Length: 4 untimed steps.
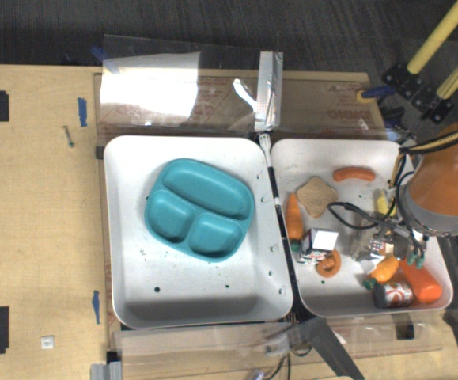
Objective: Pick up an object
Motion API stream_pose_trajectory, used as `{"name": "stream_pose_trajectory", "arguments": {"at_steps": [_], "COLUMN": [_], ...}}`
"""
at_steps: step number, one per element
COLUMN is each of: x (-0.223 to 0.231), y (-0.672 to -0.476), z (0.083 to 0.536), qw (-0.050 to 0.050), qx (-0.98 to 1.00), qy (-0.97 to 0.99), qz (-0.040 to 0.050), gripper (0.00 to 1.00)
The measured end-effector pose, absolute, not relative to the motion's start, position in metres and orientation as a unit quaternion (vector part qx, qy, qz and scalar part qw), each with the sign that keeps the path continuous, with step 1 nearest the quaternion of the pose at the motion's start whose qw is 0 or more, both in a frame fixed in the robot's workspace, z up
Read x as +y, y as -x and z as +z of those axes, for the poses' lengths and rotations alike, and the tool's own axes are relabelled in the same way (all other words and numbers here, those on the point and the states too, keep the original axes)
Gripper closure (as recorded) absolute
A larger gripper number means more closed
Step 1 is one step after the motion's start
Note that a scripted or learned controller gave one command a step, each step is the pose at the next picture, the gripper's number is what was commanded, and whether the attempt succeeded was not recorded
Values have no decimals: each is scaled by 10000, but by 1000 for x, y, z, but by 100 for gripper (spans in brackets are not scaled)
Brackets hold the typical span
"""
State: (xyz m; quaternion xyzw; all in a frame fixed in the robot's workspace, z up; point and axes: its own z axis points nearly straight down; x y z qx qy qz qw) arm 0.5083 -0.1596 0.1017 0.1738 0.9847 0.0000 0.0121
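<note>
I see the gripper (pixel 379 244) low in the right bin (pixel 316 150), among toys. I cannot tell its fingers' state. A teal tray (pixel 200 208) fills the left bin (pixel 126 212).

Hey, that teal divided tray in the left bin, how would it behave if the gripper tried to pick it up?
The teal tray looks like moulded plastic, so probably stiff and light. It is wide with three shallow compartments and rounded edges, so only a rim or a divider likely fits a two-finger grasp. Its smooth surface may let it slide on the left bin.
</note>
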Motion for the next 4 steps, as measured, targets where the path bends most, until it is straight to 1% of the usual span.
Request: {"name": "stream_pose_trajectory", "arguments": {"at_steps": [1,2,3,4], "x": [-176,-176,-86,-149], "y": [-491,-491,-518,-522], "z": [104,89,188,108], "qw": [33,47,67,6], "qx": [9994,9916,9842,9328], "qy": [-340,1290,1770,3604], "qz": [-1,-7,-4,9], "gripper": [100,100,100,100]}}
